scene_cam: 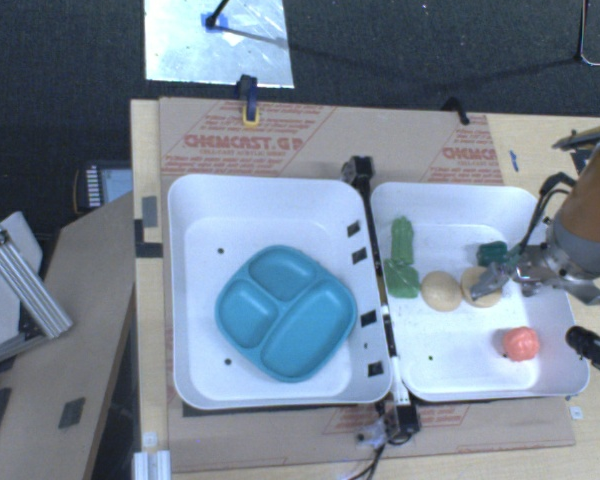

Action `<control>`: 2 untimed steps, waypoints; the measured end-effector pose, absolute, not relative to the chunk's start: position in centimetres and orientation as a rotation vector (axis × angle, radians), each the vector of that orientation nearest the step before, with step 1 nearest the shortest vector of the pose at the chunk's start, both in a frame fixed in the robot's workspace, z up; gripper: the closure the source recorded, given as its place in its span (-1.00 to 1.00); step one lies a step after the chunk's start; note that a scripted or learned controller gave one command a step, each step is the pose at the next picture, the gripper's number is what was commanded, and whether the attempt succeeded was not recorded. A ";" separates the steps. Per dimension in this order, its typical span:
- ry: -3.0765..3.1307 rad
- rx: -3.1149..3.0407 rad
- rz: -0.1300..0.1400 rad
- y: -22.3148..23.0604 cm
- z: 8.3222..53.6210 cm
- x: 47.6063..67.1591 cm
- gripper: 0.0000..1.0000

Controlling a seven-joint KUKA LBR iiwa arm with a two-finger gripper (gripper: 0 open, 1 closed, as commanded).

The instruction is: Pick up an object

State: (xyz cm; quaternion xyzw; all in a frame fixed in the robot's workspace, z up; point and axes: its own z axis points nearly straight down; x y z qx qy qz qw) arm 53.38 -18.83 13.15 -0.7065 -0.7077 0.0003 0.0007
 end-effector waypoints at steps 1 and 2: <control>-2.221 -2.220 0.002 -18.8 8.2 53.4 -1.00; -2.226 -2.223 -0.002 -18.8 9.5 53.5 1.00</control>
